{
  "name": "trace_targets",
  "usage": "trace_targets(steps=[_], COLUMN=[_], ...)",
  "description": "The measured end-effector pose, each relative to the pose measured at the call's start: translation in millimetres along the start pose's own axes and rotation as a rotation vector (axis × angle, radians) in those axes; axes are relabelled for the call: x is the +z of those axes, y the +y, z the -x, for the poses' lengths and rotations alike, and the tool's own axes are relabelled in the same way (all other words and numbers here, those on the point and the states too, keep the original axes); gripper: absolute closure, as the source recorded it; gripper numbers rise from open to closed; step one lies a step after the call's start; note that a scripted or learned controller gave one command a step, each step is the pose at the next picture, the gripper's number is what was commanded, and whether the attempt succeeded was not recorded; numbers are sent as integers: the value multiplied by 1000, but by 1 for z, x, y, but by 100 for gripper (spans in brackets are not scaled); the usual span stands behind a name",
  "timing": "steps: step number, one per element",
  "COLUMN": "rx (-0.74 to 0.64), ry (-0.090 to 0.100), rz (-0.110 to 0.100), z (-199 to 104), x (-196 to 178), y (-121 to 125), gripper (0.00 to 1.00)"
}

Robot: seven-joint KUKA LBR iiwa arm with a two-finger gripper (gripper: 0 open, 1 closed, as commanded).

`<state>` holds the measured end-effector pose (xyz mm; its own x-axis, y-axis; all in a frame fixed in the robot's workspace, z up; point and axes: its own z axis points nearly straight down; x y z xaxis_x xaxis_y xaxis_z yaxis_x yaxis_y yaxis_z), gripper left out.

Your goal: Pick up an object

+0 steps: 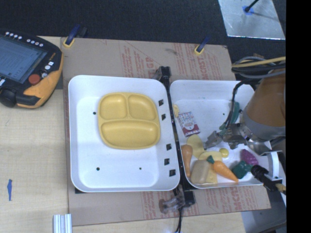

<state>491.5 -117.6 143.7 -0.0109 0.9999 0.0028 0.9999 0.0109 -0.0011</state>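
**Arm low over the crowded right bin, nothing lifted yet**

The gripper (219, 139) hung inside the right bin (204, 89), near that bin's middle and just above the pile of toy food gathered along its front edge. Whether its fingers were spread or closed could not be told from the slanted view, and no item could be seen caught between them, so the pick counted as not yet made.

Any of the pile's pieces would serve the task. A carrot (225, 170) lay tilted near the front edge, touching a beige block (200, 172). A second, paler carrot (186, 157) stood against the bin's left wall. A pale yellow piece (195, 142) sat just beside the gripper, with a small packet (188, 122) farther back, lying flat and apart from the rest. A purple piece (249, 157) and a dark green piece (240, 169) crowded the front right corner.

The left bin (77, 130) held a yellow divided plate (129, 119) near its back, well apart from the arm.

To do the step well, the arm would likely fare best choosing something with free space on both sides. The pale yellow piece looked nearest and least hemmed in. The flat packet seemed a poor choice, offering little to pinch. A straight descent and a slow lift would help avoid dragging neighbours along.
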Motion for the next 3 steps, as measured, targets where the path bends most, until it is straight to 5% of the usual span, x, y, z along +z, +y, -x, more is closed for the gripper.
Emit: trace_targets(steps=[1, 2, 3], rx=[8, 8, -2], ry=[-1, -2, -2], rz=[-6, -1, 13], z=[18, 19, -43], x=[54, 40, -54], y=[-17, -15, 60], gripper=[0, 100, 100])
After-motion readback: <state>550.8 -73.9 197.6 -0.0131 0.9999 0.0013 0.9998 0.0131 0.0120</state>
